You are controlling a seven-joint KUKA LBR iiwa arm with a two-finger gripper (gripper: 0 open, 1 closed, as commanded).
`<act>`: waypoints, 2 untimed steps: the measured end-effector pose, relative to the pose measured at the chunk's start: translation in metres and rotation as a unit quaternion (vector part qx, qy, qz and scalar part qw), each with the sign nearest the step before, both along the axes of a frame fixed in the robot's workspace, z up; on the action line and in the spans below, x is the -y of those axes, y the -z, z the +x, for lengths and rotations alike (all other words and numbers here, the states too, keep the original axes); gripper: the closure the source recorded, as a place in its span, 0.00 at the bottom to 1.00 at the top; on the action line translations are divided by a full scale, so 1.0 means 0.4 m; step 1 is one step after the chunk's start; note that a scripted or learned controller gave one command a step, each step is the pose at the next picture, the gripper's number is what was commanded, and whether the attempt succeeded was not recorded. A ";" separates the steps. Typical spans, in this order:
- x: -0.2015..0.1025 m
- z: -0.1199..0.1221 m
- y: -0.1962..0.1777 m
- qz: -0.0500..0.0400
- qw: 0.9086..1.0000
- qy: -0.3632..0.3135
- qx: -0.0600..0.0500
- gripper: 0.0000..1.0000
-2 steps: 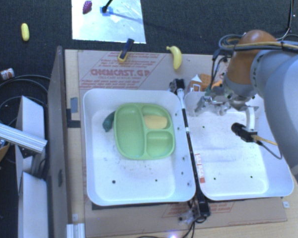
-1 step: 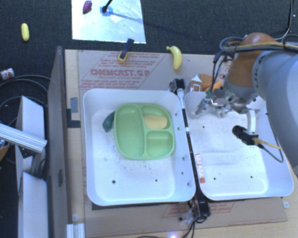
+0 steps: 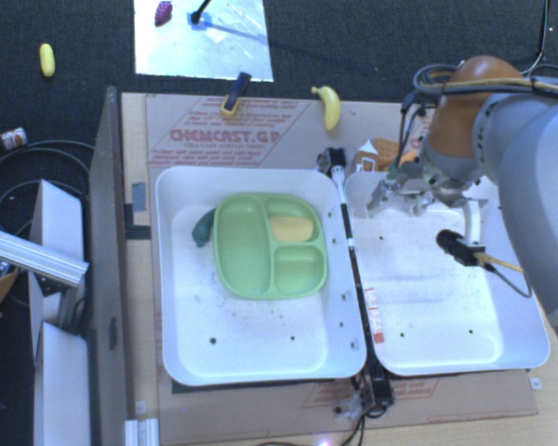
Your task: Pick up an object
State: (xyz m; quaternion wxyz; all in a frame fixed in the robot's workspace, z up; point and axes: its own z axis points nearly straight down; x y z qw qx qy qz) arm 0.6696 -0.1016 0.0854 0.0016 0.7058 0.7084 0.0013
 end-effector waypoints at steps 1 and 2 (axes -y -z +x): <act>-0.028 -0.001 0.001 0.000 1.000 -0.001 -0.001 0.00; -0.027 0.002 -0.028 -0.001 1.000 -0.002 0.001 1.00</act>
